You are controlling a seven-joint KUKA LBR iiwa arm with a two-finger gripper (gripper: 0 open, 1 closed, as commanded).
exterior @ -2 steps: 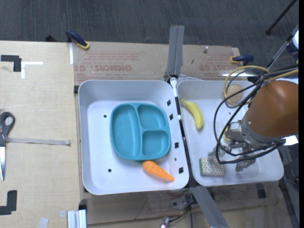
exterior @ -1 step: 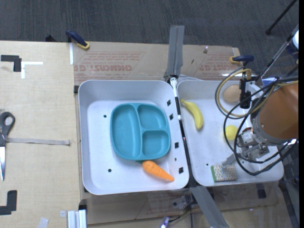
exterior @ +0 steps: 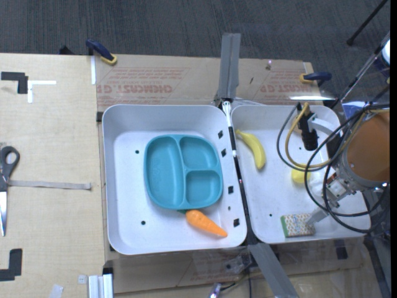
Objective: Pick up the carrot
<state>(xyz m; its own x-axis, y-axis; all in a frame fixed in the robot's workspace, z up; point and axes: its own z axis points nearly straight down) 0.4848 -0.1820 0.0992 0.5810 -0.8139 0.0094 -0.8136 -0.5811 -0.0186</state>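
Observation:
The orange carrot [exterior: 206, 223] lies in the left bin [exterior: 121, 185], close to its front wall and touching the lower edge of a teal divided plate [exterior: 183, 171]. My gripper [exterior: 321, 211] hangs low over the right bin [exterior: 273, 203], under the orange-banded wrist and a tangle of cables, just right of a speckled sponge [exterior: 298, 225]. It is far to the right of the carrot, with the wall between the bins in between. Nothing shows in its grasp.
The right bin also holds a yellow banana [exterior: 253, 148] near the divider and a small yellow object [exterior: 299, 176] partly behind the cables. Scissors [exterior: 6, 166] lie on the bench at far left. Clamps [exterior: 102, 51] sit at the back edge.

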